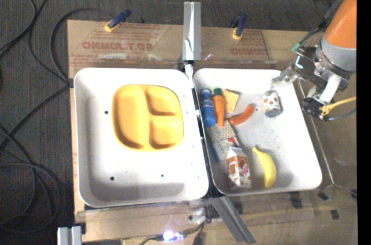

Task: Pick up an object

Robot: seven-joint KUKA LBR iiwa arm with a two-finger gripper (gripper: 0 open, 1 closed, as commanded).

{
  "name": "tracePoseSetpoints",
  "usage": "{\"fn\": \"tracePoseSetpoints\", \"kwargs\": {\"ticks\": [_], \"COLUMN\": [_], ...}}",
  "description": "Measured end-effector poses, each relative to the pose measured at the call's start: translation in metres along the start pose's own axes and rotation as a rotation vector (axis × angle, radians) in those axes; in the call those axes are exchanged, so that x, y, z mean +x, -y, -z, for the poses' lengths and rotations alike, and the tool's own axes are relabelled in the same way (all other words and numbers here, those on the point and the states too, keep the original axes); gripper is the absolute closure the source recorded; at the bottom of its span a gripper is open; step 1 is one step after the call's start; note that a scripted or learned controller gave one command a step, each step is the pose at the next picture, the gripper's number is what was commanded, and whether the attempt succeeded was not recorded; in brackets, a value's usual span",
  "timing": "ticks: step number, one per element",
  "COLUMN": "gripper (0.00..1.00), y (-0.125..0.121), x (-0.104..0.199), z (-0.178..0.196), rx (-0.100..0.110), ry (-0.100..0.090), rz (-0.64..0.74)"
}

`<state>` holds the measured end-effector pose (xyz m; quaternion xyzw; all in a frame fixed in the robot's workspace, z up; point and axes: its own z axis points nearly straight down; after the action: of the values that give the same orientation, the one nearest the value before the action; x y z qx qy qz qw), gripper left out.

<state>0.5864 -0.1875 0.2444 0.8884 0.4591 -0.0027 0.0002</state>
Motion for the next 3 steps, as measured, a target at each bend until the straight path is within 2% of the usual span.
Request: {"fn": "tracePoseSetpoints", "kwargs": {"ticks": [1,2,3], "gripper": [0.00,1.00,0.00], "y": [0.0120,0.0127,0.0128], "x": [0.0223,0.0226,0.0226], "z": [-0.1525,-0.1449,-0.1450], "rx": [0.003,0.007,0.007], "ry": [-0.002,0.000,0.000], "rz": [-0.116,-0.114,-0.114]}}
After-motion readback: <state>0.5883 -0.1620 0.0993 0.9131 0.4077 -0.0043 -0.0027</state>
